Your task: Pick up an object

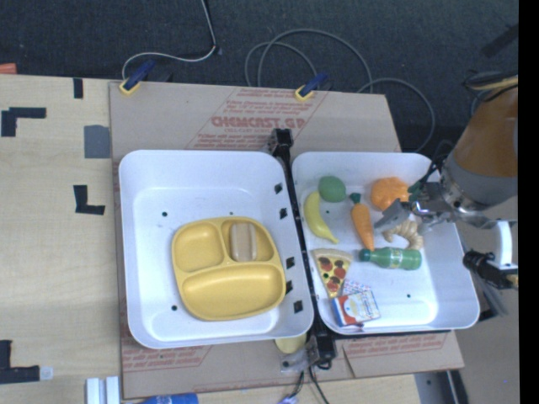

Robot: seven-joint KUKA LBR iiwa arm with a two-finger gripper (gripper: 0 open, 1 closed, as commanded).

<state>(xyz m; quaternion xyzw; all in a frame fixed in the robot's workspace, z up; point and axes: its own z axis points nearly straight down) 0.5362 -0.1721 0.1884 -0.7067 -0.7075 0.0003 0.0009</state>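
Gripper (pixel 402 217) hangs low in the right bin (pixel 446 310); jaw state cannot be read at this slant, and nothing is visibly pinched. Its tip sits over a pale knobbly item (pixel 410 236), the likely target, touching or just above it. Close round: one orange piece (pixel 388 192), one carrot (pixel 362 225), one green bottle (pixel 392 258). Further left: one banana (pixel 317 217), one green round piece (pixel 332 188), one pizza slice (pixel 332 271), one small carton (pixel 357 305). Left bin (pixel 139 225): one yellow divided plate (pixel 227 269), holding one tan piece (pixel 243 242), probably set as a drop-off.
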